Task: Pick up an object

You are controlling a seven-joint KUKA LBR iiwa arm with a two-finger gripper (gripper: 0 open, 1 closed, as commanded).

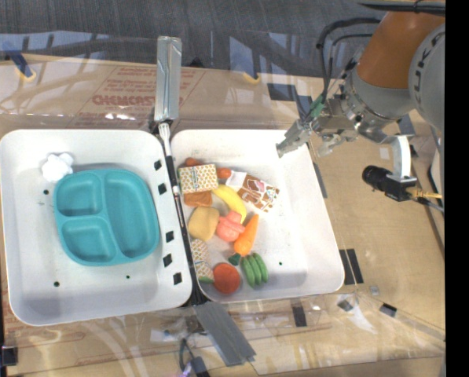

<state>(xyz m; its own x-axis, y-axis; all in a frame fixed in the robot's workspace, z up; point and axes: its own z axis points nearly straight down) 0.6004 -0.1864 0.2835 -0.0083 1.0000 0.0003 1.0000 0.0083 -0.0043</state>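
Observation:
The right bin point(305, 234) holds a cluster of toy food: a waffle-like square point(197, 178), a yellow banana point(231, 199), a patterned wrapped piece point(258, 192), a pink item point(229, 226), a yellow-tan lump point(203, 223), an orange carrot point(247, 235), a red tomato point(227, 277) and green beans point(255, 269). My gripper point(294, 141) hangs above the bin's upper right corner, well clear of the pile, with nothing visible between its fingers.
The left bin point(22, 281) carries a teal divided tray point(105, 214) and a small white object point(57, 166) at its upper left. A grey metal bar point(168, 77) stands behind the divider between the bins. The bench lies to the right.

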